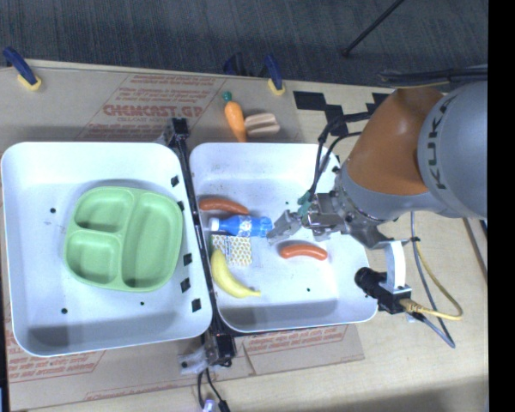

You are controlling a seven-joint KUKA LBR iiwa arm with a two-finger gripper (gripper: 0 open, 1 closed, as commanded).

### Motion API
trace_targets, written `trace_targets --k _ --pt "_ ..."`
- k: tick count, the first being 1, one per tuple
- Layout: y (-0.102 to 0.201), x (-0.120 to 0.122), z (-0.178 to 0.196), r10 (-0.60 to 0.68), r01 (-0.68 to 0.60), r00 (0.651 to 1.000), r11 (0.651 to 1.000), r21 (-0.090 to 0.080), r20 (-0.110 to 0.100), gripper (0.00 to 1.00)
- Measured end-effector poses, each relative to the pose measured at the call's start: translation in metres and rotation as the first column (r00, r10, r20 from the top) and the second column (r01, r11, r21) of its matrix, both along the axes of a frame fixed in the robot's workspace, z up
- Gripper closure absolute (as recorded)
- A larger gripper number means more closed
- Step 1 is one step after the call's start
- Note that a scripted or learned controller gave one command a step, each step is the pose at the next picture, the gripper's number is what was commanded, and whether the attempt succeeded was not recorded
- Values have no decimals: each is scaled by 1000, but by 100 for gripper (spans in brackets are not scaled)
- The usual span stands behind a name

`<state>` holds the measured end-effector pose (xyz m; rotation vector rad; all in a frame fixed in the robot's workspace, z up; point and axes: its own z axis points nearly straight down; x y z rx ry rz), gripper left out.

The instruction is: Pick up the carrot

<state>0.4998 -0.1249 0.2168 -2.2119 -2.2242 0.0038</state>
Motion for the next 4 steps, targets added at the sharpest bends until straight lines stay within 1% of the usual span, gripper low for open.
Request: trace_targets --k 1,2,3,4 --pt "22 122 -62 66 -66 998 998 0 0 0" --pt "-40 156 -126 -154 154 988 988 -2 2 0" --pt "-56 157 -89 -352 352 936 936 -2 3 0" --pt "-55 156 -125 -513 513 859 859 -3 -2 0"
